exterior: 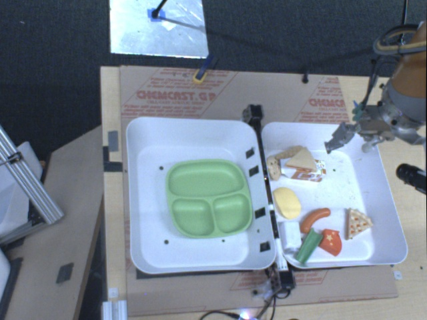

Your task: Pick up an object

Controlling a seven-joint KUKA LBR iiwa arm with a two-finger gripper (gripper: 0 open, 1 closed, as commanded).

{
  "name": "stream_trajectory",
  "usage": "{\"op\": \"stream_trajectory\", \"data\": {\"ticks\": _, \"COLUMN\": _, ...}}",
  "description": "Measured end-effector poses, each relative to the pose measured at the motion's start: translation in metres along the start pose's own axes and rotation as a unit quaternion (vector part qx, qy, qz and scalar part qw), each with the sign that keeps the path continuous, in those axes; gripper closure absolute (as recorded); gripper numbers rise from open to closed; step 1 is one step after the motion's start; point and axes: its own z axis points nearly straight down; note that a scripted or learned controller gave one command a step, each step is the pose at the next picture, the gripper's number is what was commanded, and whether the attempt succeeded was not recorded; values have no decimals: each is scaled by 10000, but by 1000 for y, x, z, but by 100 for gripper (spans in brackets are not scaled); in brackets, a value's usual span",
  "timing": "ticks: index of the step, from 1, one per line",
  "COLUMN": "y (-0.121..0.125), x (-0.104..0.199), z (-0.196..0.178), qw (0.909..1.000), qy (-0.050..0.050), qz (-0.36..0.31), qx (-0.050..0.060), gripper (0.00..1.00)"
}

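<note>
The arm's gripper (335, 141) hangs over the upper part of the right bin (383, 199), near its back rim, with nothing between it and the bin floor; whether it is open or closed cannot be told from this view; nothing is seen held in it. The toy food lies lower and to the left in that bin: a sandwich wedge (300, 160) in a clear wrapper sits nearest the gripper, with a brown cracker-like piece (273, 167) touching its left side against the divider; a yellow lemon-shaped piece (288, 203) lies just below; a sausage (314, 219) sits beside it, and below that a red pepper piece (330, 241) touches a green cylinder (308, 247); a pizza slice (357, 223) lies apart to the right. The left bin (143, 179) holds a green divided plate (207, 198); both bins rest on a cardboard-covered surface (180, 92).
</note>
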Motion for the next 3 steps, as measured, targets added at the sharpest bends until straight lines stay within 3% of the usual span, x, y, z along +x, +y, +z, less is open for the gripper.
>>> {"op": "stream_trajectory", "data": {"ticks": 1, "y": -9, "x": -6, "z": 53, "qw": 10000, "qy": 3, "qz": 15, "qx": 17, "gripper": 0}}
{"op": "stream_trajectory", "data": {"ticks": 3, "y": -2, "x": -6, "z": 151, "qw": 10000, "qy": 2, "qz": 15, "qx": 13, "gripper": 0}}
